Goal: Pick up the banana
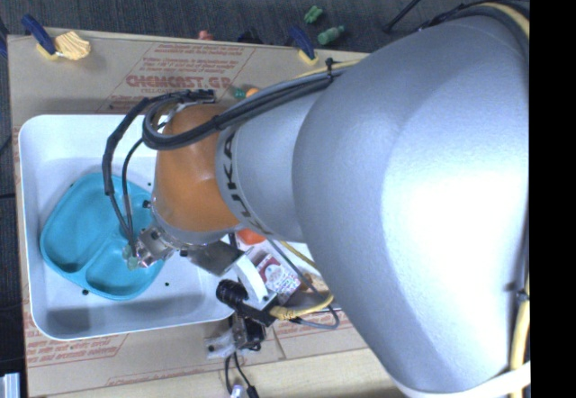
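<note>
Banana: can't place it from where I stand. The arm [387,207] blankets the right side of the bench & the middle, so if the fruit is there, it's under that grey bulk. The open part of the left bin [45,144] holds a blue dish [76,239], w/ no fruit on it that I can make out.

The gripper [137,254] hangs low over the dish's right edge, at the wrist end below the orange band [184,180]. Apart or together? Can't tell, the wrist covers it. Nothing visibly held.

A red & white packet [274,277] pokes out from under the arm, just right of the left bin.

My read: this is approach at best, prob. not lined up on the target yet. To do it well:
- Fix the banana's position first; the dish is not the goal.
- Come down w/ the gripper spread wide, across the fruit's narrow width at approx mid-length, not along the curve.
- Stay off the dish rim & bin wall; a nudge could slide the dish.
- Squeeze gently, since the peel likely bruises & slips.
- Lift straight up, then check the fruit is really clamped before counting it a pick.

Main risk: closing on the dish or packet instead.
</note>
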You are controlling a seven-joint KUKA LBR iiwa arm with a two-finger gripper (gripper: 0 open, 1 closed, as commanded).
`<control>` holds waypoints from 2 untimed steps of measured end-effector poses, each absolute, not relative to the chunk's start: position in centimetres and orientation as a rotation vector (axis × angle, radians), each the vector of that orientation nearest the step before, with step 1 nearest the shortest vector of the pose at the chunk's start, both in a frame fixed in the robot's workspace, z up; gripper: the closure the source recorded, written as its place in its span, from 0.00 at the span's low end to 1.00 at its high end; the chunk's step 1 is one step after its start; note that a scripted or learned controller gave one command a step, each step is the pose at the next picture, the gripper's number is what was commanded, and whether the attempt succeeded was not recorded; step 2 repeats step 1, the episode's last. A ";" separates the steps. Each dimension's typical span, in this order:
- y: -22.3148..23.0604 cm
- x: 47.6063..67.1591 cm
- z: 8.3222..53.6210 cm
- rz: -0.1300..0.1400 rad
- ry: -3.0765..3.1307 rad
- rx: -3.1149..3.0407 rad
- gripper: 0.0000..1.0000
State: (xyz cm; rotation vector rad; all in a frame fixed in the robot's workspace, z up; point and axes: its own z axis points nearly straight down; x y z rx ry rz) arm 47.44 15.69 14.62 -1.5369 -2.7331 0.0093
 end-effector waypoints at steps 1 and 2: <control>16.6 47.7 34.1 0.000 -2.695 -1.615 1.00; 16.6 47.7 34.1 0.000 -2.695 -1.615 1.00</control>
